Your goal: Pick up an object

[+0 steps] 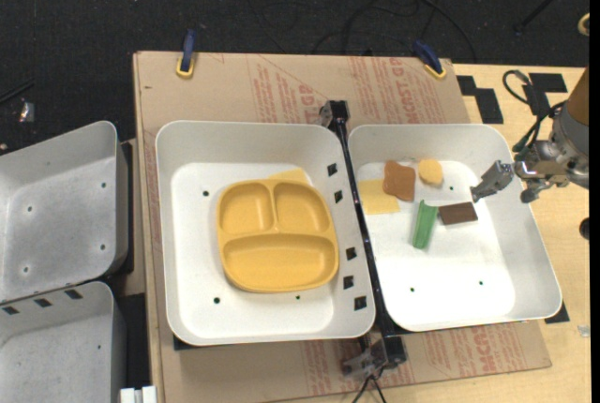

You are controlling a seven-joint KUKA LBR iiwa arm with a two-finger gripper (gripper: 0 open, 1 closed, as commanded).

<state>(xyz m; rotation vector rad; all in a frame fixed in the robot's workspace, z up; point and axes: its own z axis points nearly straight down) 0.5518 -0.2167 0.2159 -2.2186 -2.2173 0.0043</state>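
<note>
The right bin (487,289) holds several small items near its far left. These are a brown block (399,180), a round yellow piece (430,171), a flat pale yellow slice (374,199), a green stick (424,225) and a dark brown piece (457,214). My gripper (508,186) hangs over the bin's right side, just right of the dark brown piece and above it. Its fingers are spread open with nothing between them.
A yellow divided tray (278,235) lies in the left bin (187,298). A black divider (354,223) runs between the bins. Grey metal lids (56,204) sit off the bench to the left. Cables lie at the far right.
</note>
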